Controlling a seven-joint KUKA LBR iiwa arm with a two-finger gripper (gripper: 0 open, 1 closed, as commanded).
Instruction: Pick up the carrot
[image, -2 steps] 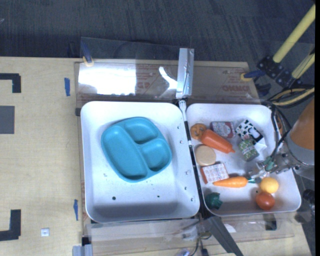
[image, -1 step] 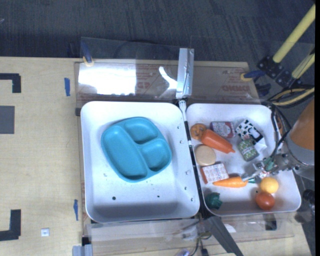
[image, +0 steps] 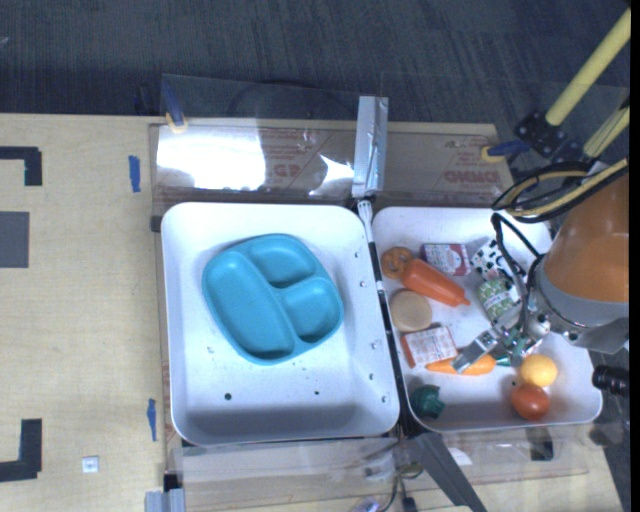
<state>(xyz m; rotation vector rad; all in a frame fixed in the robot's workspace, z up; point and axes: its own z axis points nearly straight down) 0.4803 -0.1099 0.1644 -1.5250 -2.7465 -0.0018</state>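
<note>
The carrot (image: 435, 283), long, orange and tapered, lies on a slant in the upper left part of the right bin (image: 575, 412). My gripper (image: 480, 353) hangs low over the middle of that bin, below and to the right of the carrot and apart from it. Its tip sits right above a small orange piece (image: 462, 367) on the bin floor. The grey arm with its orange band (image: 598, 255) comes in from the right and hides part of the bin's right side.
Around the carrot lie a brown-orange round item (image: 397, 262), a tan disc (image: 411, 311), a red-and-white packet (image: 430, 346), a green packet (image: 495, 295), a yellow fruit (image: 538, 371), a red fruit (image: 530, 401) and a dark green item (image: 429, 402). The left bin (image: 190, 380) holds a blue divided plate (image: 272, 295).
</note>
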